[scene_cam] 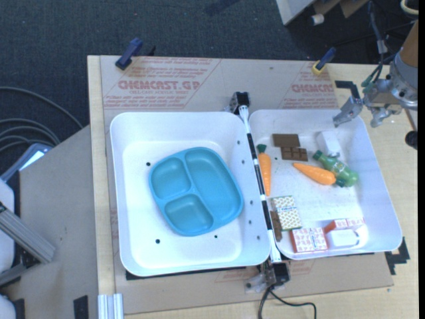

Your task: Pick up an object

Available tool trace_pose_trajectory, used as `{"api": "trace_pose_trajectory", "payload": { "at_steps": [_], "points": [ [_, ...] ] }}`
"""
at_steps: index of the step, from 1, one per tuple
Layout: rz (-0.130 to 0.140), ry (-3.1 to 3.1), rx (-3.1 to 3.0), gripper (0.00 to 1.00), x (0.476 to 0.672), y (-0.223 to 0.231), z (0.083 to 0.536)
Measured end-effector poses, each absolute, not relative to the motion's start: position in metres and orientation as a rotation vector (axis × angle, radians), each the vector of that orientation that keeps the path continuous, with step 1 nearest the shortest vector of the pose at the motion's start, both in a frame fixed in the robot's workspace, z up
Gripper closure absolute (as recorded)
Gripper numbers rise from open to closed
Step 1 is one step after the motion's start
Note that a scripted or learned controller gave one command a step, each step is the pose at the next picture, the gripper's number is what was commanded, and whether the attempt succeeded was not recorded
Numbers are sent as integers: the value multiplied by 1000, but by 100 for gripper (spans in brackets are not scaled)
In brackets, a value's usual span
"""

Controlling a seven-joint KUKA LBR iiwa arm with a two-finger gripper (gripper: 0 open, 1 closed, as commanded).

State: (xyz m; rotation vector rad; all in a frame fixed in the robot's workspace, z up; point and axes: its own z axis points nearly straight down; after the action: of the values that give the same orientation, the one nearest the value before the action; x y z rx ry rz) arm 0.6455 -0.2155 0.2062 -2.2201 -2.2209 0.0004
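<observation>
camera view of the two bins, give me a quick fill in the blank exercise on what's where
1. The blue divided plate lies in the ____ bin.
2. The number of toy carrots in the right bin is ____.
3. The gripper hovers over the right bin's ____ corner, farthest from the plate.
4. The brown chocolate bar lies ____ the plate's bin.

Missing words: left; two; top right; outside

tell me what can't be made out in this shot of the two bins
- Arm: cut off by the camera view's right edge, with just the wrist in frame.
- Gripper: too small and blurred to tell its state.
- Small cartons: print too small to read.
- Green item: partly hidden behind a toy carrot.
</observation>
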Motion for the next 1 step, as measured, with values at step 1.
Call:
{"api": "trace_pose_trajectory", "payload": {
  "at_steps": [1],
  "points": [
    [1,-2220,-2220,0,592,-165,136]
  ]
}}
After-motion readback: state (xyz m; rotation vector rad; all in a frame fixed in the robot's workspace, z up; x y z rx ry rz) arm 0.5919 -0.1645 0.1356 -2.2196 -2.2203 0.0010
